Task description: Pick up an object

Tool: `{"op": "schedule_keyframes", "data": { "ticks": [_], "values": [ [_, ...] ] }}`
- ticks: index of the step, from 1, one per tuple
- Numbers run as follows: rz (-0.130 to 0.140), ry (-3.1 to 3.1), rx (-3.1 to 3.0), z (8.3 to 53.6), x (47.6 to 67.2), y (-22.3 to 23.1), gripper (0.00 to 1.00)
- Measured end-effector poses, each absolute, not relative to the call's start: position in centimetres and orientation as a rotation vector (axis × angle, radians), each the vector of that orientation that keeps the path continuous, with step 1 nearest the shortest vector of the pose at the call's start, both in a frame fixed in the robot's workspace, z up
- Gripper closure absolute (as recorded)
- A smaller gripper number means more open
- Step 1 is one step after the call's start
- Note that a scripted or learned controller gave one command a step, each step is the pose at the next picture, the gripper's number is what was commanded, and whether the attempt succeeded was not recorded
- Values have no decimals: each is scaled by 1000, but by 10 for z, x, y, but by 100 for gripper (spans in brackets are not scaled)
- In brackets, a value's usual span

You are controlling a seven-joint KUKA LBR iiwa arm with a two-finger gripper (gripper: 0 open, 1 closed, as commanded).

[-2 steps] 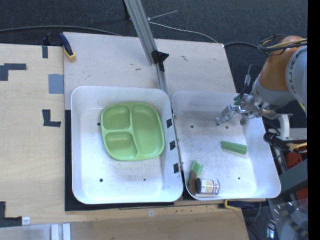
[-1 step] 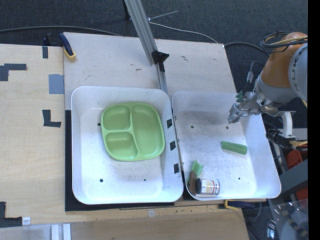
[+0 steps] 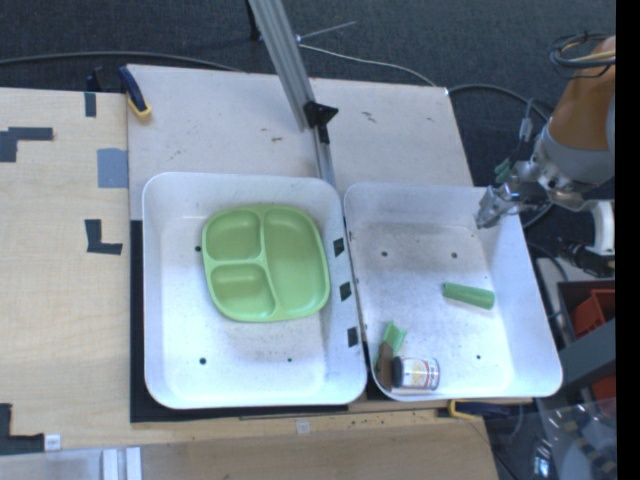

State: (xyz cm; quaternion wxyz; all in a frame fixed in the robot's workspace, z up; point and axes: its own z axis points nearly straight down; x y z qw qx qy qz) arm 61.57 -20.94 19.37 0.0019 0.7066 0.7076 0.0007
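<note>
— Hanging over the far right corner of the right bin (image 3: 520, 298), the gripper (image 3: 490, 211) is not near any toy. Is it gripping something?

— I can't tell; its tip is too small and blurry to see. Nothing seems to be in it.

— What could go wrong?

— It sits right by the bin's edge. If it drops straight down, I think it would bump the rim or grab only air (nothing lies under it).

— So where are the things to pick?

— The green stick (image 3: 468, 295) is closest, lying flat lower down in the same bin, a bit toward the middle. The small can (image 3: 417, 373) and a green clip (image 3: 391, 339) are farther, squeezed into the near left corner. They touch the wall, so fingers may not fit around them.

— And the green plate (image 3: 266, 263)?

— In the left bin (image 3: 165, 298), well apart.
</note>
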Motion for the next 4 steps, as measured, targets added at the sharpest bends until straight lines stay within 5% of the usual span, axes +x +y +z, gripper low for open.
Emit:
{"op": "schedule_keyframes", "data": {
  "ticks": [2,4],
  "values": [
    [4,2220,2215,290,621,-208,100],
    [-1,2231,2216,255,615,-94,100]
  ]
}}
